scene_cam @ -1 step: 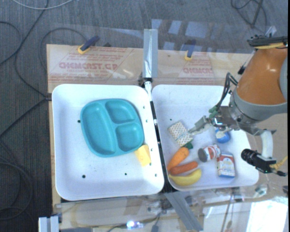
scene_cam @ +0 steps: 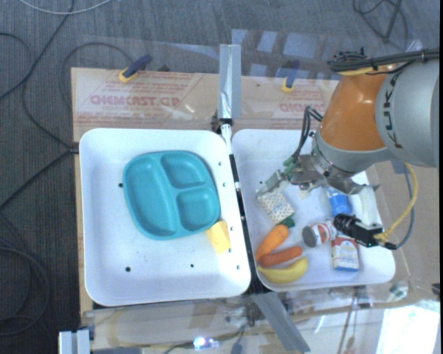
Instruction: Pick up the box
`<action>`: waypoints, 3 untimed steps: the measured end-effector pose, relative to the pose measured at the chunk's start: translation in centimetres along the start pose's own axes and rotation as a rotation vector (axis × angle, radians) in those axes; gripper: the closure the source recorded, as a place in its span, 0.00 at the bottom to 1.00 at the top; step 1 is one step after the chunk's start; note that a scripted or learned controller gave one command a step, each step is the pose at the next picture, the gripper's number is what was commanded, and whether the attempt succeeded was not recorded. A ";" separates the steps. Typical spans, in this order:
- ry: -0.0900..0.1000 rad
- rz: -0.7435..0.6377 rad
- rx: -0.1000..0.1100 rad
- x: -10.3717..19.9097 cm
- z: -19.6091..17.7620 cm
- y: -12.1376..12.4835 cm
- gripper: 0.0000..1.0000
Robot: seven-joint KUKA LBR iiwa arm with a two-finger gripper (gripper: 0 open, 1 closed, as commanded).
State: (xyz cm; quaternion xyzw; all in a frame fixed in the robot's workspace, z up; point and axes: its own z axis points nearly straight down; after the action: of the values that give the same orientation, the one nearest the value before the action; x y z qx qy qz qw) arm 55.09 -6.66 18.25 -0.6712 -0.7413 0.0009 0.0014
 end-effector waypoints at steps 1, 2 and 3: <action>0.000 -0.026 -0.008 -2.9 8.7 0.3 0.00; 0.000 -0.021 -0.001 2.1 0.0 -0.5 0.00; -0.001 -0.115 0.000 -3.5 4.4 -0.5 0.00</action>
State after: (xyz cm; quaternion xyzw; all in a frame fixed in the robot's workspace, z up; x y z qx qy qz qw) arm 54.89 -10.22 13.90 -0.6274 -0.7787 0.0013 0.0013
